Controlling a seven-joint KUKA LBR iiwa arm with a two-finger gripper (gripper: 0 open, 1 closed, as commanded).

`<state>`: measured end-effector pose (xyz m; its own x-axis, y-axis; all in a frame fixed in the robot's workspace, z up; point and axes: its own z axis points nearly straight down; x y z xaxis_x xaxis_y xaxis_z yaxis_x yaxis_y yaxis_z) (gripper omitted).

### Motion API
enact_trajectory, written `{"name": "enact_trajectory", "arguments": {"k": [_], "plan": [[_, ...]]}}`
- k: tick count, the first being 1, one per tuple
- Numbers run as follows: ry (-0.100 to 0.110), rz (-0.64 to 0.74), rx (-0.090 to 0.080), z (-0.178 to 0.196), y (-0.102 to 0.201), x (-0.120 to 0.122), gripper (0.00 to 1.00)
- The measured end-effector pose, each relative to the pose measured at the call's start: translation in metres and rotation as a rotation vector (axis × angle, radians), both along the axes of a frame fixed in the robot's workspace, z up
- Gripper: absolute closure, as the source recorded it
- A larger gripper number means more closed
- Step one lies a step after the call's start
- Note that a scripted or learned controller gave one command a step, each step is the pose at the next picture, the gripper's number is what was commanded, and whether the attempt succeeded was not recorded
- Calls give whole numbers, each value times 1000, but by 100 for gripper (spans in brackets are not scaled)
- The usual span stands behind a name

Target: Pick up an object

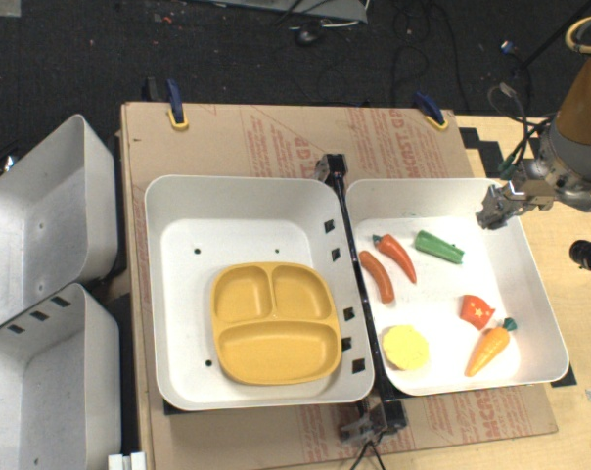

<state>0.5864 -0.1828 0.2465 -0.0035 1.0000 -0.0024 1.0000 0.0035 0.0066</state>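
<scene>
Green pepper [439,247] lies at twelve o'clock in the right bin [545,292], nearest the claw [495,210], whose spread cannot be told; a descent there risks striking the bin's upper rim.

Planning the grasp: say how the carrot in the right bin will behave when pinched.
The carrot looks like moulded plastic, so probably stiff and light. Its cone shape tapers, so fingers may slide toward the tip. Lying on its side, it may roll if nudged.
</scene>
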Motion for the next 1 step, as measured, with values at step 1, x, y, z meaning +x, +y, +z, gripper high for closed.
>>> {"name": "enact_trajectory", "arguments": {"k": [1], "plan": [[8,4,4,-7,63,-3,100]]}}
